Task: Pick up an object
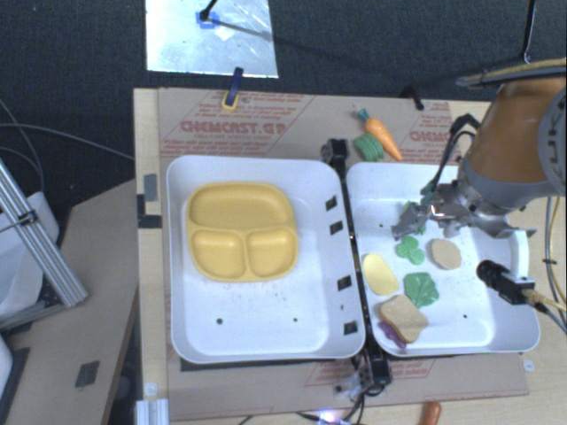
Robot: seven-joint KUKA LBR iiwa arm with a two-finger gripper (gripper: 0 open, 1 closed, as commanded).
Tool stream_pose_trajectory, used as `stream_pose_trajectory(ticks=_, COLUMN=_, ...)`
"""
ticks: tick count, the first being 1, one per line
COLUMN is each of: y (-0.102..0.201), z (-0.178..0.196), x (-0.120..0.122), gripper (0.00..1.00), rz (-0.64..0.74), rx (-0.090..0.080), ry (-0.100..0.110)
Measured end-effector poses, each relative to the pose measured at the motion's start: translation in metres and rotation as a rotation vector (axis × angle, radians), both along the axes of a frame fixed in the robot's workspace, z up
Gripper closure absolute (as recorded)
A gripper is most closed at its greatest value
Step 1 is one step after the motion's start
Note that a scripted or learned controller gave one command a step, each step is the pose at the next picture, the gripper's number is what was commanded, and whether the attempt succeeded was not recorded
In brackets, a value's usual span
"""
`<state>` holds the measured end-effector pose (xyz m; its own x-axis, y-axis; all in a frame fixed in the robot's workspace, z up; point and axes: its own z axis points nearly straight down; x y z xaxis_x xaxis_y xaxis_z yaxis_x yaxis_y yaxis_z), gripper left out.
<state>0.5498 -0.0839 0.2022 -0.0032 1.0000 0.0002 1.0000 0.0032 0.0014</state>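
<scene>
My gripper [430, 223] hangs low over the back half of the right bin [496, 330], its two grey fingers spread open with nothing between them. Just in front of the fingertips lie a small green toy piece [409, 251] and a beige round toy [446, 255]. Further forward in the same bin are a yellow oval slice [381, 274], a green leafy piece [420, 288] and a toy sandwich [403, 318]. The arm's grey body and orange band hide the bin's far right corner.
The left bin [204, 326] holds a yellow divided plate [241, 230]. A toy carrot [381, 135] lies on the board behind the right bin. A black cable fitting [500, 282] hangs over the right bin's right side. A metal sheet [211, 25] lies at the back.
</scene>
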Motion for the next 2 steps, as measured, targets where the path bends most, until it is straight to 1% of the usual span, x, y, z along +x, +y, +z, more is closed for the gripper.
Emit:
stream_pose_trajectory(ticks=1, y=-0.052, z=-0.073, x=0.054, gripper=0.0, rz=-0.004, rx=-0.002, ry=0.002)
stream_pose_trajectory(ticks=2, y=-0.016, z=-0.117, x=-0.025, gripper=0.0, rz=-0.003, rx=0.002, ry=0.0)
